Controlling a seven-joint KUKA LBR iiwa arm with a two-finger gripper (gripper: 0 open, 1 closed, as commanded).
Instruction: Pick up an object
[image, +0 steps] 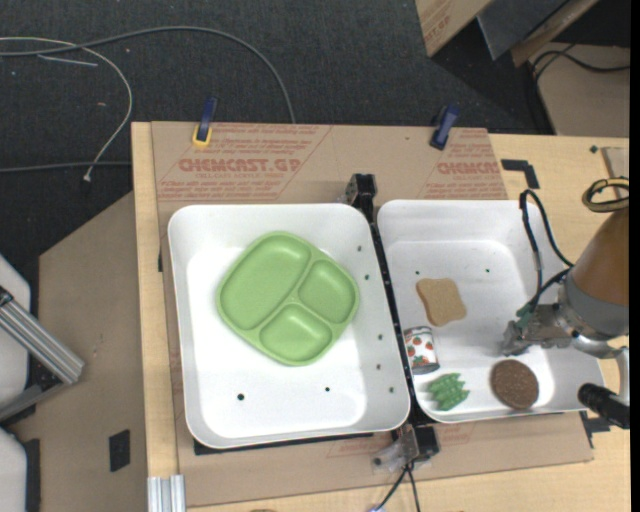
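Note:
In the right bin (470, 225) lie a tan bread slice (440, 299), a small red-and-white can (421, 349), a green leafy vegetable piece (448, 390) and a round brown patty (514, 382). My gripper (522, 336) is low at the bin's right side, just above the patty and right of the bread. I see nothing between its fingers. The arm's orange band (608, 270) rises behind it at the right edge.
The left bin (200, 350) holds a green divided plate (288, 296). Black clamps sit between the bins at the top (361, 188) and the bottom (418, 440). A black cable (532, 235) runs over the right bin's far corner. Cardboard surrounds both bins.

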